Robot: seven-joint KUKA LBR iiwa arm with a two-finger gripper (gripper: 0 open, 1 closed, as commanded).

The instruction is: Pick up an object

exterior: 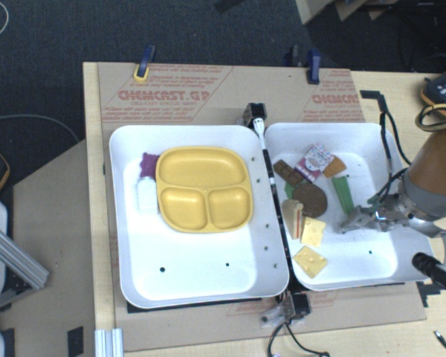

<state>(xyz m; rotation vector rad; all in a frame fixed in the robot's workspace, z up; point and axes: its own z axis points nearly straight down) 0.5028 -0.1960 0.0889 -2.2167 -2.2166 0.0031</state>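
Over the right bin [372,136] I see my gripper [351,222] low, just right of the green stick [344,193] and apart from the cheese wedge [310,261] and brown disc [310,198]. Its tips blur into metal; I cannot tell their spread. The yellow tray [204,187] half-hides a purple item [149,164] in the left bin [126,222].

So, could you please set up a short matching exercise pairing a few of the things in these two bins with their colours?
Things:
1. divided plate
2. stick
3. round disc
4. small block beside the plate

Colours:
A. brown
B. purple
C. yellow
D. green

Pairs: 1-C, 2-D, 3-A, 4-B
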